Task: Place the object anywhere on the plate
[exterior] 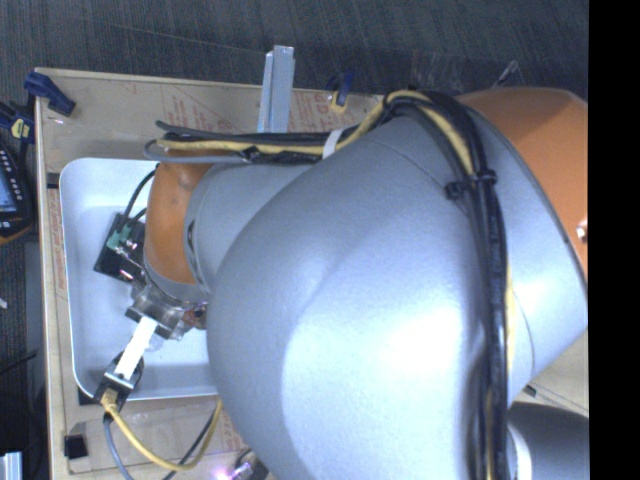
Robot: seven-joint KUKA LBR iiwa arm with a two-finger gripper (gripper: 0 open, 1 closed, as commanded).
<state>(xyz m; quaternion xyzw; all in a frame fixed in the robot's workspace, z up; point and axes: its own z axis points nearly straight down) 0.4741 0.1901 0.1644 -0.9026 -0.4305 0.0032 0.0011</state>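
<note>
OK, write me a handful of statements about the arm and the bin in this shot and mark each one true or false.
1. The arm covers most of the picture. True.
2. The orange band is over the white bin. True.
3. A yellow cable trails past the bin's near edge. True.
4. The arm is parked clear of the bench. False: it reaches over the bin.
5. The bin is black. False: it is white.
6. The arm comes in from the picture's left. False: from its right.

The arm (400, 298) hides most of both bins (80, 268) (right one wholly).
</note>
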